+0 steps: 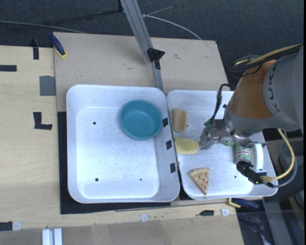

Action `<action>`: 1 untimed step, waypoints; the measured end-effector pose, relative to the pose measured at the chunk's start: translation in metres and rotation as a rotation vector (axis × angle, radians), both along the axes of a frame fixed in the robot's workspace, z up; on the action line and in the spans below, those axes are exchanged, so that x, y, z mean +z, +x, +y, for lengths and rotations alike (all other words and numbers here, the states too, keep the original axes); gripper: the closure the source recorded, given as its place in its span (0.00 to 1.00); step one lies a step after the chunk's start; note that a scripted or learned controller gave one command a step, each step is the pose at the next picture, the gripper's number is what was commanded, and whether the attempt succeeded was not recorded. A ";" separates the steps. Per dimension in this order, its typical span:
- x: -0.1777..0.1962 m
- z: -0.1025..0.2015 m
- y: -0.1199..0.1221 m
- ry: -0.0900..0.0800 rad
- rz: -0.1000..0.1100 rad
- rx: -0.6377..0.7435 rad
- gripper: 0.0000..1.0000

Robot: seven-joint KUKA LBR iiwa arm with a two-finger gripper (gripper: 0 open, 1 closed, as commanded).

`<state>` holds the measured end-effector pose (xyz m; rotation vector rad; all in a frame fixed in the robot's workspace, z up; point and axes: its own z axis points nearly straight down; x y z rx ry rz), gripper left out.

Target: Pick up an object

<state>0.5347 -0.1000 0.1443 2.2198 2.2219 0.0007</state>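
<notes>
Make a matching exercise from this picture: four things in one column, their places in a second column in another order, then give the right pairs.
Things:
1. blue bowl
2. brown bread roll
3. yellow piece
4. pizza slice

Places:
A. right bin, near corner, closest to the camera
B. left bin, upper right part
C. right bin, by the divider, farthest back of the three foods
D. right bin, just beside the gripper

Pairs: 1-B, 2-C, 3-D, 4-A

pale wooden bench (20,152), dark floor (51,4)
</notes>
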 end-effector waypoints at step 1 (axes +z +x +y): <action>0.058 0.002 0.010 -0.001 -0.004 0.001 1.00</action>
